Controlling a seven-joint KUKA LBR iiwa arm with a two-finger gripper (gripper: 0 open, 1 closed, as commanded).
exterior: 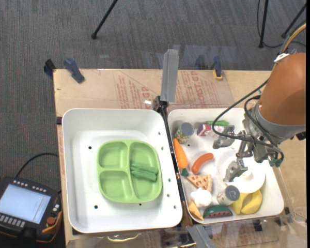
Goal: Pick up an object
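Sausage [202, 162] in right bin [277, 202], ten o'clock of claw [235, 170]: light, stiff, smooth; grip across middle; claw state: cannot tell

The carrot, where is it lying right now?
The carrot lies in the right bin, along its left wall, with the sausage to its right and the pizza slice just below.

Smooth white plastic bins [72, 138], a matt green plastic divided tray [111, 161], on a bare brown board bench [108, 89].
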